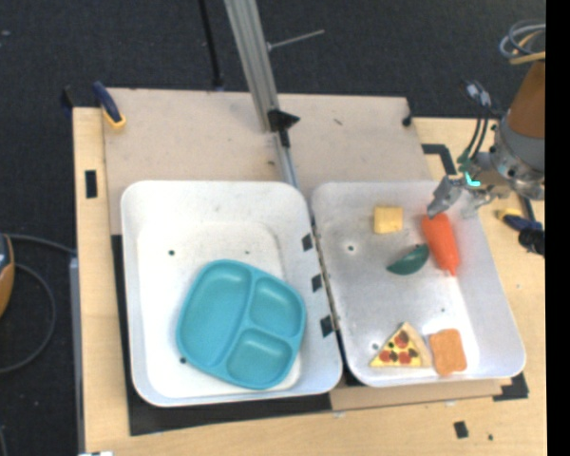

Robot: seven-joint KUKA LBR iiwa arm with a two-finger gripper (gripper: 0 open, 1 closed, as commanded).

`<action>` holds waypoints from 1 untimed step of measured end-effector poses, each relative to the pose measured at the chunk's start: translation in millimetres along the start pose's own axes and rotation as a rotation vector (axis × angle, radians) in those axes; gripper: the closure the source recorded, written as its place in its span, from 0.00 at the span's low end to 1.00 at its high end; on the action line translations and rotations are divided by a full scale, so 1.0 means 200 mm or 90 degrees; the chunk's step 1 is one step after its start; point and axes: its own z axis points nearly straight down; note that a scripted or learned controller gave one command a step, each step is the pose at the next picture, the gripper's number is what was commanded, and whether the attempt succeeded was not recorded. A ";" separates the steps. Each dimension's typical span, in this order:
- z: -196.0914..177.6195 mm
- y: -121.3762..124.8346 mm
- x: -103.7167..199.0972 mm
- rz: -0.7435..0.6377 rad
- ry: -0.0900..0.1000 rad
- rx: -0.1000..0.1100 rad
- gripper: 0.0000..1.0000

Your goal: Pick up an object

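From the overhead camera, the gripper hangs over the far right part of the right bin, its tip just above the top end of the carrot, which looks like the likeliest thing to be picked; whether it is wide, narrow or closed on anything cannot be told at this size. The carrot lies lengthwise directly below the tool, on the bin floor as far as can be seen. Just to the tool's left sits a yellow block, and below and left of it a dark green leaf-shaped piece touches or nearly touches the carrot's side, which could crowd a grasp. Farther below lie a pizza slice and an orange slab, side by side at the near edge. Well to the tool's left, the left bin holds a blue divided plate, lying flat. No brand, label or readable writing can be made out anywhere.
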 end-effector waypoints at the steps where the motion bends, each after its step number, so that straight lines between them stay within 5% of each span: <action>1: -0.01 0.01 0.00 -0.001 -0.001 -0.003 0.00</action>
